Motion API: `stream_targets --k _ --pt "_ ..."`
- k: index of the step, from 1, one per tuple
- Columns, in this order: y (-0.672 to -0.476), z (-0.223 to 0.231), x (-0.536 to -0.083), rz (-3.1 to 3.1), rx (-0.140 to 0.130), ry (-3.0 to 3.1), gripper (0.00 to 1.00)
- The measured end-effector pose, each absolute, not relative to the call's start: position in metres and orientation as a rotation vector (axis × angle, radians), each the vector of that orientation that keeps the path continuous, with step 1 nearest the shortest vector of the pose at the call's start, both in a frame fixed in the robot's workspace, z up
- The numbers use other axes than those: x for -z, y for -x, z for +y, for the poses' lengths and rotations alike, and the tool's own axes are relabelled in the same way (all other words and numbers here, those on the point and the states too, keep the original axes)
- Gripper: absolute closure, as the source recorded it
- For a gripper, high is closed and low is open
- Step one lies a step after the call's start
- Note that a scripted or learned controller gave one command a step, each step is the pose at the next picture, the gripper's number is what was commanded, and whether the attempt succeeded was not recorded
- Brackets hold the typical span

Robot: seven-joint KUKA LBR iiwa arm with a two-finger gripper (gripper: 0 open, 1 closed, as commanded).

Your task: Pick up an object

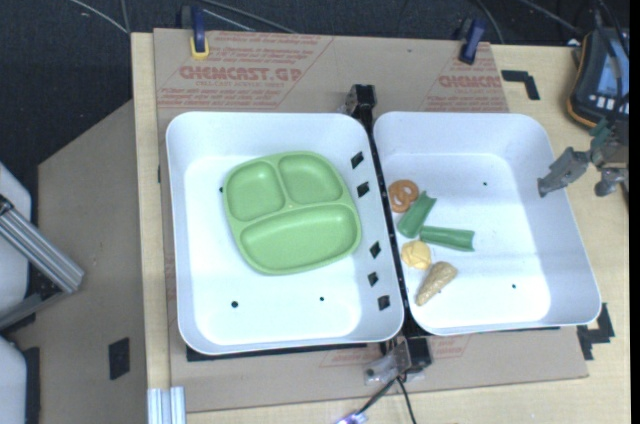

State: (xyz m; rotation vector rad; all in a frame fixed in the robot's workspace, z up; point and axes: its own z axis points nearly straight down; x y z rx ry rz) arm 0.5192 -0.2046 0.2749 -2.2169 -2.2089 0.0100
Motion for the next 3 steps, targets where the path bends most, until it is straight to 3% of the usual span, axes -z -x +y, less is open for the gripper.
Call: stream_targets --k 1,3 --pt "-0.521 -0.204 -0.281 -2.221 0.000 2.220 0.00" --pt "-0.522 -0.202 -0.157 -2.216 -0.003 2.216 0.00"
